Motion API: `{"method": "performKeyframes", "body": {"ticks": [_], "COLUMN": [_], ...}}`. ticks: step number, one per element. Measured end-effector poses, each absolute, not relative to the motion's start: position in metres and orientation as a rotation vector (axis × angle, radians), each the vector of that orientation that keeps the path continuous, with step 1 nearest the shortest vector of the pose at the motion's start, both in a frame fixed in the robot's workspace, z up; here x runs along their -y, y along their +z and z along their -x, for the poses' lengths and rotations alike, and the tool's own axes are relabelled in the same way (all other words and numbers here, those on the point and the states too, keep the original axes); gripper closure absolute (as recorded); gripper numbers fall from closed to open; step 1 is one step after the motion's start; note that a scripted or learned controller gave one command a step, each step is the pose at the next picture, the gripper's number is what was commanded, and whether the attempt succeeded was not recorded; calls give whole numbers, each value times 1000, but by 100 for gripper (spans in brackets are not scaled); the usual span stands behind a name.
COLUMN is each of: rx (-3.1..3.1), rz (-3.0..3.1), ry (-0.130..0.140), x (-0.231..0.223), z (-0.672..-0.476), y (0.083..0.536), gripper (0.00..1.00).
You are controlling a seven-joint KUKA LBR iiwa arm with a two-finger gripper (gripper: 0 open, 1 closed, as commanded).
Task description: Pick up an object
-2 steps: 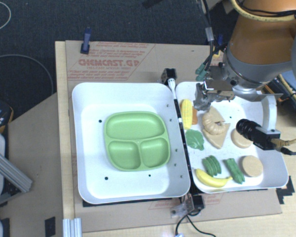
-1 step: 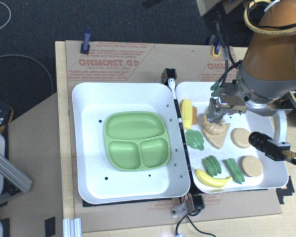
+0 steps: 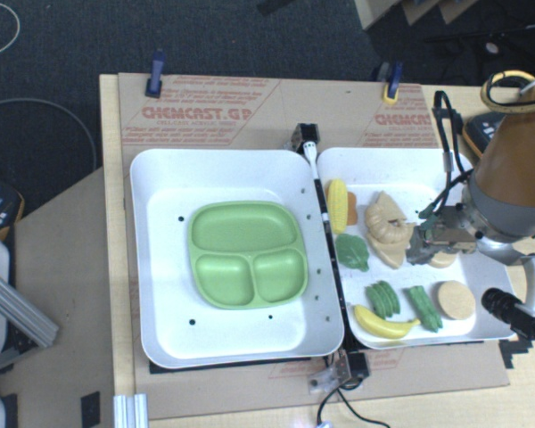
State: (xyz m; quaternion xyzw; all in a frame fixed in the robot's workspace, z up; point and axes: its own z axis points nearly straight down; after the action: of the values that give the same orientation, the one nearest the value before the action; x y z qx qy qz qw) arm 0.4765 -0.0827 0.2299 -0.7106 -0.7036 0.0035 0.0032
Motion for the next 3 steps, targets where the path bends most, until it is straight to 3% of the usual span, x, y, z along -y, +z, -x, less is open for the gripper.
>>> {"method": "performKeyframes", "body": {"ticks": [1,2,3], "rx": [2223,2230,2234], "rz": [2211,2214,2214], "ry": [3,-5,-15], "x": [22,-36,-94], "z": [-479,-480,-481], "y": [200,221,303], "gripper": [100,100,100]}}
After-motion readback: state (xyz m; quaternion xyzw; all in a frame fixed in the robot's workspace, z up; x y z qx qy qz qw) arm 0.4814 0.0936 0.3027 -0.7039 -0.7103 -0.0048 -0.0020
